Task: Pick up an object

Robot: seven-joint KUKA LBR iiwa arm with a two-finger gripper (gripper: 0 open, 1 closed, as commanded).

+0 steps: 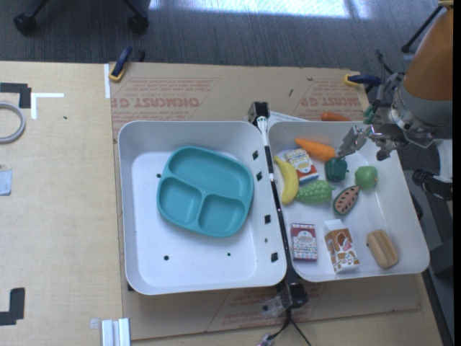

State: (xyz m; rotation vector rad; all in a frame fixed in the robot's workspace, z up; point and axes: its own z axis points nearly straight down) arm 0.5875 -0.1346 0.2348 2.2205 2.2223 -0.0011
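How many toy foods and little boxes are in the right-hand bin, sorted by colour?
Orange: 1, carrot
Yellow: 1, banana
Green: 3, pepper, apple, bumpy one
Tan: 1, bread roll
Watermelon slice: 1
Printed boxes: 3
Total: 10

A teal divided plate (205, 192) lies in the left white bin (137, 251). Cardboard sheeting (173, 96) spreads at twelve o'clock of it. A black chair base (79, 2) stands at eleven o'clock.

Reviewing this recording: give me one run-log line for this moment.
claw: above right bin's far edge, near carrot | held: nothing seen | toys: in right bin | teal tray: left bin
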